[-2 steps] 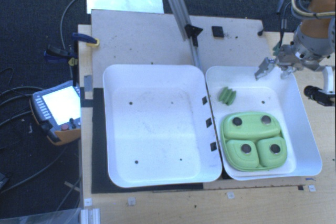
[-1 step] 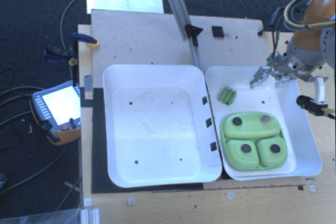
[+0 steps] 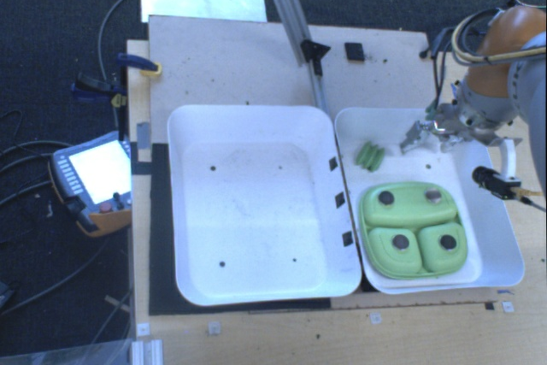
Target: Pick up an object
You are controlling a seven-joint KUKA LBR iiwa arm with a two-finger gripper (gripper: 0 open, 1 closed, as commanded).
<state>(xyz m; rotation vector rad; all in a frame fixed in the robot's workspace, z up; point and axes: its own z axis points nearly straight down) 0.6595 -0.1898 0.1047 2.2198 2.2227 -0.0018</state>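
Camera view: the gripper [image 3: 416,138] was seen over the right bin [image 3: 511,256], near its far rim, its fingers spread apart with nothing between them. A small green ridged object [image 3: 370,156] lay on the bin floor just to the gripper's left — apart from it. A large green moulded piece [image 3: 414,229] with three lobes was seen in the bin's near half.

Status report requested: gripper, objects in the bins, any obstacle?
Gripper over right bin, far end, nothing seen between fingers. Small green piece just beside it; large green tray nearer the camera. Path to small piece looks free.
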